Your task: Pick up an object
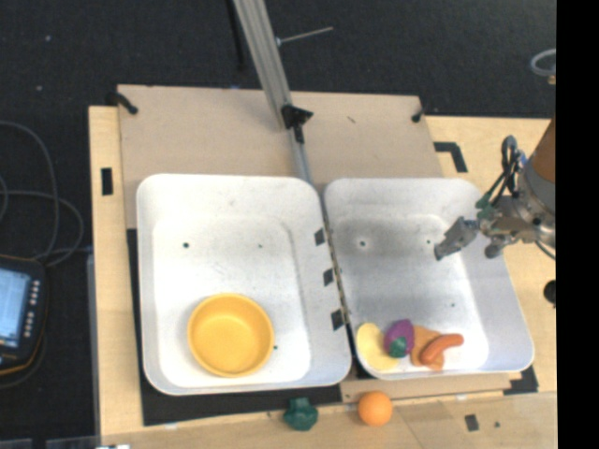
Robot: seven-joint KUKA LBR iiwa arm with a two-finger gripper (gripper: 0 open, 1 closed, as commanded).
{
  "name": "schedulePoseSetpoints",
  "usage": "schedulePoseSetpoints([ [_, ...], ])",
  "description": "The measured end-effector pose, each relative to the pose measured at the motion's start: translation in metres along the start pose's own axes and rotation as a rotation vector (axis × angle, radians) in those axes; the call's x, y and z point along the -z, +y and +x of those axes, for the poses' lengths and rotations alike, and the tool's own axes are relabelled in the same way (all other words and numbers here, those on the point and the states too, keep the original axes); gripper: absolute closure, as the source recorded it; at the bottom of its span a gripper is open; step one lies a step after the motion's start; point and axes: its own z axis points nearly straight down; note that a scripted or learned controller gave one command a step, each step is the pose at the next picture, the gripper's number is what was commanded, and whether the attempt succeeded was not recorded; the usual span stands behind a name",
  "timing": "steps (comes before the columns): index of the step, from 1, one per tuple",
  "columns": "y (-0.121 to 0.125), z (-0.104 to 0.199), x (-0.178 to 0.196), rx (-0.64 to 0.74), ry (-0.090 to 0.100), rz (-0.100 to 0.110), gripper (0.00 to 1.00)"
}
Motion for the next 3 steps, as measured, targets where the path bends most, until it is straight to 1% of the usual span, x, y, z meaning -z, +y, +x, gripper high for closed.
schedulePoseSetpoints([
  [1,0.000,0.000,0.000,-0.001,0.000,-0.001,0.00],
  [2,0.006,-0.003,-0.044,-0.004,-0.001,0.005,0.00],
  [3,-0.004,-0.010,-0.097,-0.004,0.000,0.007,0.00],
])
